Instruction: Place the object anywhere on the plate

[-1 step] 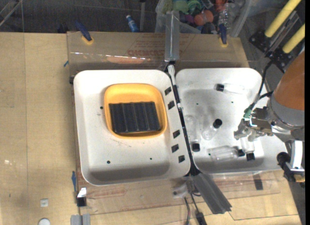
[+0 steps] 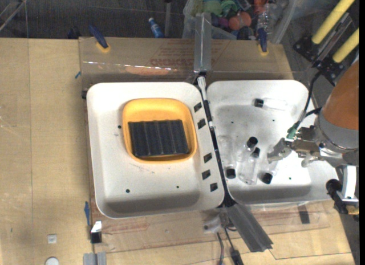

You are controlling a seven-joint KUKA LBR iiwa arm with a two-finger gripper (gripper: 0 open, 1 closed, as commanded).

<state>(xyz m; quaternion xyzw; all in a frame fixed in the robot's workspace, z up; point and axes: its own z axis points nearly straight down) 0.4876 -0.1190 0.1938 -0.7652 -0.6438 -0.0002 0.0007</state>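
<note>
The dark ribbed slab [image 2: 158, 138] already lies flat inside the yellow plate [image 2: 132, 113], which sits in the left bin [image 2: 108, 184]; if this slab is the task's object, it rests where it belongs. The gripper [image 2: 278, 150] hangs over the right bin [image 2: 285, 93], well apart from the plate, and its opening state cannot be determined from this view (the metal parts merge with the white bin floor). Primary risk: the arm returns toward the plate and nudges the slab off, or drags the plate across the bin. Secondary risk: the gripper descends onto the small dark pieces [image 2: 251, 142] scattered on the right bin floor and picks up or scatters one. The central divider [image 2: 206, 138] between the bins, fitted with dark clips, stands in the direct path and could catch a low traverse. Clutter beyond the bench is clear of the work area.
</note>
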